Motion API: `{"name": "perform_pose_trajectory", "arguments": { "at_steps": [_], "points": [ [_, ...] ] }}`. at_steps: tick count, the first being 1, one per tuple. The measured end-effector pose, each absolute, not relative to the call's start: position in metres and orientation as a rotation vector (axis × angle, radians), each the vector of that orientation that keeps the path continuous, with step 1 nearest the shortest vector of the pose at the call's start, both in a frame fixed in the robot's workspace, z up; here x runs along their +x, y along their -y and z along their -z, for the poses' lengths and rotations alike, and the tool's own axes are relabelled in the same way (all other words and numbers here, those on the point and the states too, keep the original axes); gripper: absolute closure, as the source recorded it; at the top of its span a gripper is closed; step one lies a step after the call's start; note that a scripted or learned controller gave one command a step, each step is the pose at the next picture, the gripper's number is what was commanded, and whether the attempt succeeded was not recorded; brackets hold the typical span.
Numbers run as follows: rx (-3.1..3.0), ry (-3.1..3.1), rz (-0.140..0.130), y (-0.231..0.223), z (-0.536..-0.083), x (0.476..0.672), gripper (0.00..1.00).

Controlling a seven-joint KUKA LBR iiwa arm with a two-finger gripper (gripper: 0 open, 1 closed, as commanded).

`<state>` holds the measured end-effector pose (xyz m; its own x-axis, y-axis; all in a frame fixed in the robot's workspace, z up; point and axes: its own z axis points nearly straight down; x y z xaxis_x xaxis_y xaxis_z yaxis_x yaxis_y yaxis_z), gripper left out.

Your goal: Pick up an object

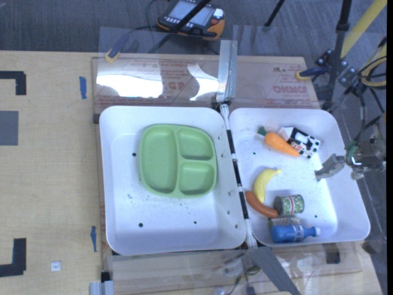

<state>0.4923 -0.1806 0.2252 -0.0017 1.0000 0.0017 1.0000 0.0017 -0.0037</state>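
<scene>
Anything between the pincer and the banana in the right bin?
Nothing visible. The pincer sits at the right bin's right side; bare white floor lies between it and the banana. The green can sits lower, off that line.

Two shallow white plastic bins: the left bin (116,183) carries a pale green three-part plate (178,160). In the right bin (353,217) lie an orange carrot with a green top (280,142), a black-and-white patched toy (305,142), a yellow banana (264,183), an orange-red sausage (261,206), a green-labelled tin (288,204) and a blue bottle with a white cap (293,232). The wooden worktop (46,165) is tan with blue tape marks.
</scene>
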Motion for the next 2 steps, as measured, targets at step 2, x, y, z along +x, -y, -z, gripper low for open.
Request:
{"name": "perform_pose_trajectory", "arguments": {
  "at_steps": [2],
  "points": [
    [-2.009, 2.411, -0.002, 0.103, -0.165, 0.633, 0.00]
  ]
}}
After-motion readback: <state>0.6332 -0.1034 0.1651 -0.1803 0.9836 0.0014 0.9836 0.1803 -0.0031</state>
